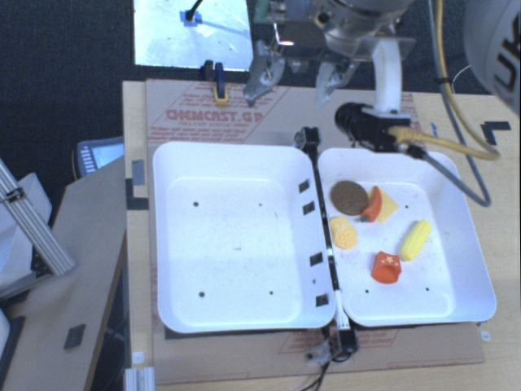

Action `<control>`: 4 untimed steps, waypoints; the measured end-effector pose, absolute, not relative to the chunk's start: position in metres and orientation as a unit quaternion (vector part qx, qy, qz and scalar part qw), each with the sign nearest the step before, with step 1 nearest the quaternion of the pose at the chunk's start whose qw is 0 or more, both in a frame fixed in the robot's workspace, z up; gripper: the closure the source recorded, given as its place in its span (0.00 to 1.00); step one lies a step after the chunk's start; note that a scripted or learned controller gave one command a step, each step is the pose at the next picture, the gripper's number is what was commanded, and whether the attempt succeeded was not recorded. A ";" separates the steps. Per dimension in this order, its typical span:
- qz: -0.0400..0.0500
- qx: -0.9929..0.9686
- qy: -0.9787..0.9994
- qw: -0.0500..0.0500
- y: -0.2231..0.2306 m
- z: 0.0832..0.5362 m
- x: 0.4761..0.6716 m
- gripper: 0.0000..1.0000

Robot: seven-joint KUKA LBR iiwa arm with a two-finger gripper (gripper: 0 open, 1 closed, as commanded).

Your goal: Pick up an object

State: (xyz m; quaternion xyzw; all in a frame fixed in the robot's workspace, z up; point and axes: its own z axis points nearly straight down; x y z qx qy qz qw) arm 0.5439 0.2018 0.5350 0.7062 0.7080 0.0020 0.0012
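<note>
My gripper (293, 81) hangs high above the far rim of the bins, open, with nothing between its two fingers (262, 76). In the right bin (464, 300) lie a brown round cookie (349, 196), an orange carrot (372, 205) across a yellow cheese wedge (387, 206), a short yellow corn piece (343, 233), a longer yellow corn cob (416, 239) and a red pepper (386, 268). All of them lie well below and nearer than the gripper.
The left bin (236, 235) sits beside the right one, joined by a black clip strip (319, 218). A cardboard sheet (203, 116) lies under both. A yellow-handled clamp (218, 84) stands at the far edge. A metal rail (32, 226) lies on the left.
</note>
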 end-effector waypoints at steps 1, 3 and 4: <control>0.003 0.705 0.709 0.001 0.201 0.547 0.542 1.00; 0.002 0.705 0.709 0.001 0.151 0.467 0.504 1.00; 0.000 0.704 0.710 -0.001 0.221 0.433 0.537 1.00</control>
